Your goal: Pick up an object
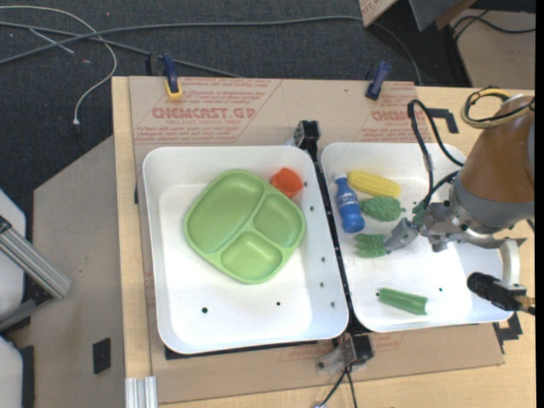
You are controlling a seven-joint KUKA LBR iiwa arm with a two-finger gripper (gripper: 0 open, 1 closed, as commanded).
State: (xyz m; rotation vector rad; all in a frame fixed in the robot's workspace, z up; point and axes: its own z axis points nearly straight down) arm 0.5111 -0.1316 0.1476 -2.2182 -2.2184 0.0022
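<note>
Plastic toy food, all of it by the look: light, rigid, smooth skins, so slip is the likely risk more than weight or breakage.

Right bin (442, 308) contents: blue bottle (348, 204) upright-ish along left wall, yellow corn (374, 183) just beside it at the back, green leafy piece (380, 208) touching/under the corn, smaller dark-green lumpy piece (371, 245) near centre, green pepper/pod (402, 300) alone toward front, well apart from the rest.

Left bin (170, 313): green 3-compartment plate (245, 225), tilted diagonal, nothing in its compartments. Orange item (287, 180) sits just off plate's back-right corner, touching or nearly so; can't tell which.

Hand (399, 236) is low in right bin, tips just beside the dark-green lumpy piece, on its right. Fingers too small/blurred to read, so can't tell spread vs pressed. Nothing visibly pinched.

Likely target = dark-green lumpy piece, nearest the tips. Judgement: bumpy surface gives some bite, but irregular shape could roll or squirt out. Best grip across narrow middle, approach from above.

Alt: green pod is isolated w/ clear approach, take it across the short axis mid-length. Bottle and corn are crowded against each other and the wall, poorer access. Plate too wide and flat for a 2-finger pinch except at rim.
</note>
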